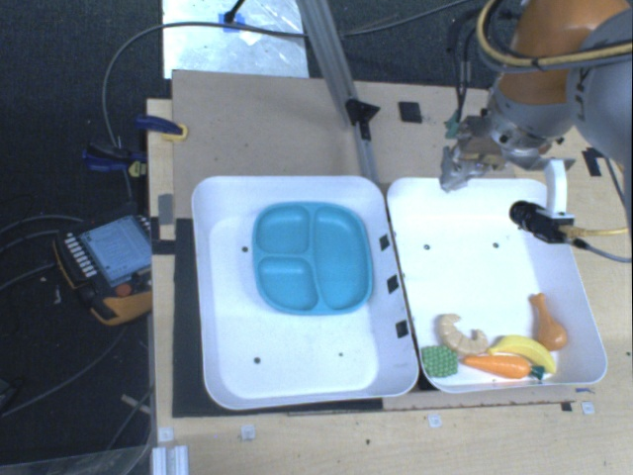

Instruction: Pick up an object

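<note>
Toy foods lie bunched in the near right corner of the right bin [465, 255]: a yellow banana [521, 347], an orange carrot [497, 366], a brown drumstick [548, 323], a beige curled piece [462, 334] and a small green piece [440, 361]. My gripper [455, 174] hangs over the far left edge of that bin, well away from the foods, with nothing seen held in it. The arm with its orange band [559, 18] rises behind it at the upper right.
The left bin [223, 364] holds a blue divided plate [313, 256]. A slanted metal pole [336, 67] crosses behind the bins. A black fitting with a cable [539, 221] sits at the right bin's far right edge. Tools and cables lie off the bench at left.
</note>
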